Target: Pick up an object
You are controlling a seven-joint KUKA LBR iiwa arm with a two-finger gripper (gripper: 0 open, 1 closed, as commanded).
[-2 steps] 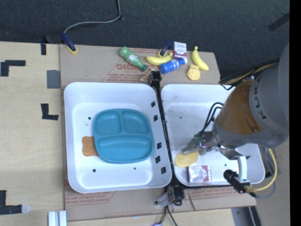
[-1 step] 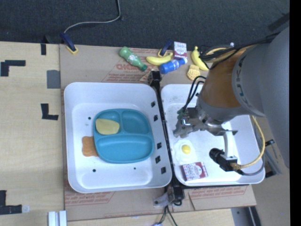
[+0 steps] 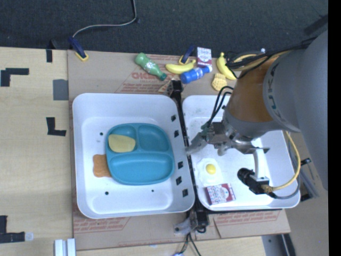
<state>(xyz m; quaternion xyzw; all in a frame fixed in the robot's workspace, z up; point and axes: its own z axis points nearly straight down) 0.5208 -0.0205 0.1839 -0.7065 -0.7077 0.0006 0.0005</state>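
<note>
Looking down on the two bins, I saw my hand [image 3: 198,143] low at the right bin's [image 3: 277,143] left edge, above a fried egg toy [image 3: 210,169]. I could not tell its grip state. Nothing looked lifted yet; the whole pick seemed left to do.

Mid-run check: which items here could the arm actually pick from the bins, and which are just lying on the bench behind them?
In the bins:
- fried egg toy
- small red packet
- blue divided plate
- yellow piece on it
- orange piece beside the plate

Behind the bins:
- green bottle
- two bananas
- blue bottle
</note>
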